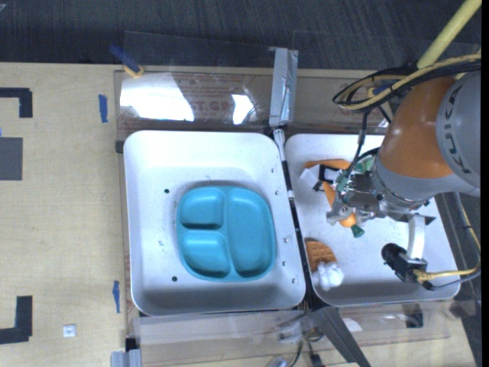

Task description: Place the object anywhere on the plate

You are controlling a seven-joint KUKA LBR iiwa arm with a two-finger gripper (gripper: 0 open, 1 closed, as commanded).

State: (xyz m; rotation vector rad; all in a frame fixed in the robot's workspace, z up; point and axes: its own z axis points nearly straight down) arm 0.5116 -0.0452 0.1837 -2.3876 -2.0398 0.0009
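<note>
Orange object [348, 220] beneath end effector [350, 207], right bin [439, 270]

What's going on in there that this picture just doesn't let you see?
- Tool: the arm's wrist overhangs it in the camera view.
- Orange object in the right bin: partly behind the tool, kind unclear.
- Brown and white bits: too small to identify.
- Arm: cut by the right edge.

Cut off by the frame's right edge: the arm [439, 140], past its orange band. Hidden under the wrist, right of centre: most of an orange object [330, 180]. Too small and cluttered to read: the gripper [348, 214]
</note>
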